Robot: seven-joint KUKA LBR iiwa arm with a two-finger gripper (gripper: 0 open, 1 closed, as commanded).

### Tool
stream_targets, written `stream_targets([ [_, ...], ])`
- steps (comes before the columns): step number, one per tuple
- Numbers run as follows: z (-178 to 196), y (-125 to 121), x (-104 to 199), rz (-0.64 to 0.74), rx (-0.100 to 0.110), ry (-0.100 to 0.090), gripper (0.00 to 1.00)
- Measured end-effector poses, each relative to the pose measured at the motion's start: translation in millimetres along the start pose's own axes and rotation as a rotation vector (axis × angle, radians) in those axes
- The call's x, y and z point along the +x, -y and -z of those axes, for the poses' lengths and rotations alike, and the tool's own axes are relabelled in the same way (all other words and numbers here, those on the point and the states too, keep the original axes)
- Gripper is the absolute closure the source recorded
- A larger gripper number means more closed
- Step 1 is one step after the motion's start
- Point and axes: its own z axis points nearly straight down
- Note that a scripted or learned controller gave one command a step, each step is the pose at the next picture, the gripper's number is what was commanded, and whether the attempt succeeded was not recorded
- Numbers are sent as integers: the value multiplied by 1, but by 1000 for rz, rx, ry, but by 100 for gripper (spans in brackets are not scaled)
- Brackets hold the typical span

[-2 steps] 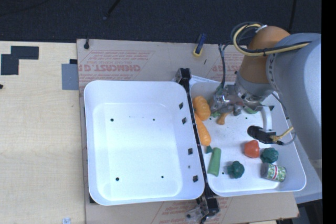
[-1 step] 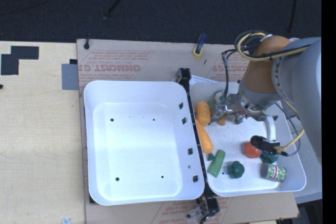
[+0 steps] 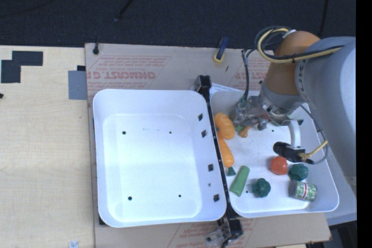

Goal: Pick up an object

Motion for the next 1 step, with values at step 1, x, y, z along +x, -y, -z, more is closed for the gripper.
stream_targets([
  [1,-6,-4,24,9,4,-11,0],
])
